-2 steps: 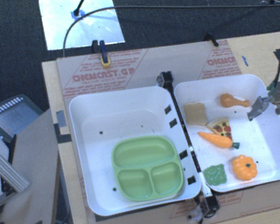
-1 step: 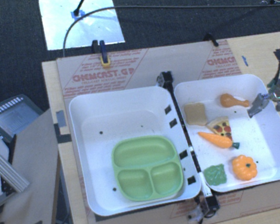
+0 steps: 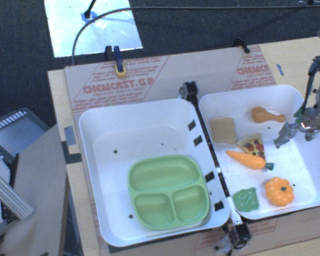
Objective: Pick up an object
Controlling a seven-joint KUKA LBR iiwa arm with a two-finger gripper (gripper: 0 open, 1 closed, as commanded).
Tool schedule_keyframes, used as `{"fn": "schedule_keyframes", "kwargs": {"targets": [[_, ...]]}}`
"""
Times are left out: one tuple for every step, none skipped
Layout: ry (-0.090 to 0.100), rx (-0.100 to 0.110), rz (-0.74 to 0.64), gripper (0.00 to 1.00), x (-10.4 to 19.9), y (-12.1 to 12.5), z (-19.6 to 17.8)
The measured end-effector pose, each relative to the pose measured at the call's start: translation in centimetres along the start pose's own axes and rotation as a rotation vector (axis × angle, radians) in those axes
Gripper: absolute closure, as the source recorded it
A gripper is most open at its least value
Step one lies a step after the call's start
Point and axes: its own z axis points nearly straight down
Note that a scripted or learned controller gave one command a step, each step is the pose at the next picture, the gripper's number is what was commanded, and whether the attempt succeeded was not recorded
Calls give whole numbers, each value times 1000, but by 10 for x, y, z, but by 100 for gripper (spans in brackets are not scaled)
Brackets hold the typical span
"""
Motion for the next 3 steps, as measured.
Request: {"fn": "schedule_keyframes", "kwargs": {"targets": [[1,-1,0,0,8,-4,46],[1,-6,1,0,8,-2,77],[-3,-11,0,100,7,-1,65]]}}
